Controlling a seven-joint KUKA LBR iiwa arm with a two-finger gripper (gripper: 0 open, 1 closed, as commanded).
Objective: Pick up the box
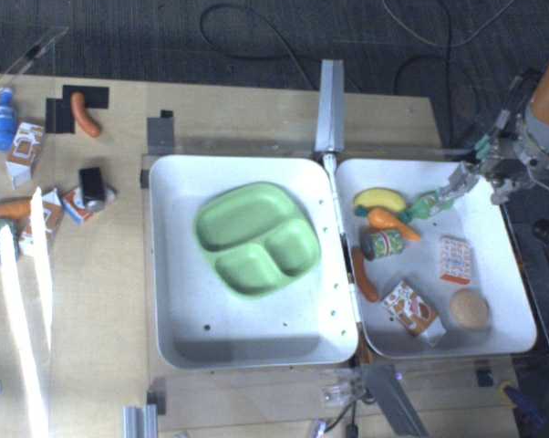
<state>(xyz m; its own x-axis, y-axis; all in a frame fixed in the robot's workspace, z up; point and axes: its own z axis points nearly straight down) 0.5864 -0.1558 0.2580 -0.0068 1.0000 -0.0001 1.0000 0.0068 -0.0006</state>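
- While I watch from my desk, the arm (539,126) reaches in from the right and the tool (459,182) hangs over the upper right corner of the right bin (521,286).
- I can't tell from up here whether the tool is apart or together; nothing shows clamped in it.
- I see two boxes in that bin: a white carton with red print (455,259) lying flat right of centre, and a brown-and-white carton (409,308) near the front edge, turned at a slant.
- Both lie well apart from the tool.
- A banana (379,199), carrot (393,223) and green can (384,243) cluster at the upper left; a green bottle (428,205) lies just beside the tool.
- A round bun (470,309) sits between the cartons and the right wall.
- Left bin (179,322) holds a green divided tray (256,239).
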